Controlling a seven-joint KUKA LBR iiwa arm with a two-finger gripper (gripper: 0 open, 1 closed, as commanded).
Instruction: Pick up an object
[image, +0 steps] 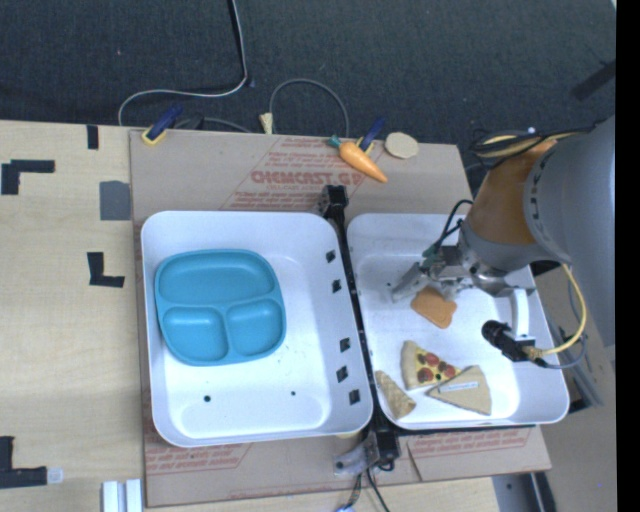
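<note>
Orange food piece (436, 307) in right bin (375, 245), beside end effector (425, 277); its state unclear; dark carpet (400, 60) behind bench.

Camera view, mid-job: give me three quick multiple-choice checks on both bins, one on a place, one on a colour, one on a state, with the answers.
1. Where does the blue plate lie?
A. in the left bin
B. in the right bin
C. on the cardboard behind the bins

2. What colour is the small block just below the gripper?
A. green
B. orange
C. purple

3. How does the pizza slice stand to the gripper?
A. clamped in it and lifted
B. lying flat on the right bin's floor, apart from it
C. hanging over the bin's rim

Answers: 1 A, the divided plate sits inside the left bin's white walls. 2 B, the block is orange, near in hue to the toy carrot on the cardboard. 3 B, the slice rests near the bin's front, with the orange block between it and the gripper.
</note>
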